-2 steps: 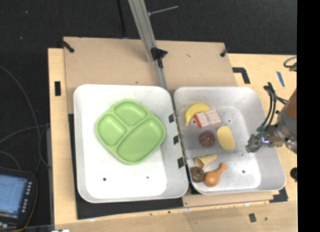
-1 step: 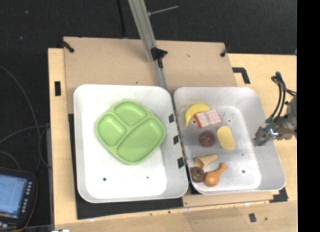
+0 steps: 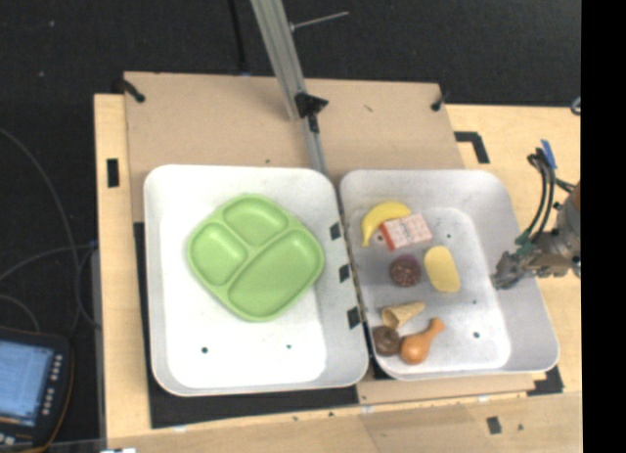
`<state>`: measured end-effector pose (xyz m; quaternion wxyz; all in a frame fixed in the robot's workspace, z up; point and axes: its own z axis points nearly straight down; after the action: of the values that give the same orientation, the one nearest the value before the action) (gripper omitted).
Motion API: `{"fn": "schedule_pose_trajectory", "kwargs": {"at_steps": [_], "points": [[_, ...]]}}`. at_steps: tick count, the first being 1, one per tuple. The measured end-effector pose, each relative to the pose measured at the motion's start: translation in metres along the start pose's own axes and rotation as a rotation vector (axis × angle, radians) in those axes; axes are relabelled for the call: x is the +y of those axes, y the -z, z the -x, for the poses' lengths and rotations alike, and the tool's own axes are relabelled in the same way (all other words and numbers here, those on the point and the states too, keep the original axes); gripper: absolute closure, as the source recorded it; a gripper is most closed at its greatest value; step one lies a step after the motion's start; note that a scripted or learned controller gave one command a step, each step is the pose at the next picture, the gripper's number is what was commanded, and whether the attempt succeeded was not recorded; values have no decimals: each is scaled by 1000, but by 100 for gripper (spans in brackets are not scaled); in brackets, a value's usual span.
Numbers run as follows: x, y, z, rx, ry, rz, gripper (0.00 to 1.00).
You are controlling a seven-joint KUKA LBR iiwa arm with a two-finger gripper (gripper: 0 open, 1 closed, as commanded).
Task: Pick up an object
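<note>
The grey arm's two-finger gripper (image 3: 515, 267) hangs at the right rim of the right-hand shallow white bin (image 3: 494, 195), wrist cables looping above it; whether it is open or closed cannot be told, and nothing shows in its grasp. Inside that bin, well left of the gripper, lie a yellow banana (image 3: 381, 218), a red-and-white box (image 3: 406, 232), a brown ball (image 3: 405, 270), a yellow oval piece (image 3: 441, 269), an ice-cream cone (image 3: 401, 315) and an orange drumstick (image 3: 421, 341). Left of that bin, a second white bin (image 3: 176, 275) holds a green divided plate (image 3: 256, 257).
</note>
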<state>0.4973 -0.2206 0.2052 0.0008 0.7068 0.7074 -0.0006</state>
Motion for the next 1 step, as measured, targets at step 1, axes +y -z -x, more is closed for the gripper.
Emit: {"fn": "schedule_pose_trajectory", "kwargs": {"at_steps": [1], "points": [[1,15,-57,3,7,3,100]]}}
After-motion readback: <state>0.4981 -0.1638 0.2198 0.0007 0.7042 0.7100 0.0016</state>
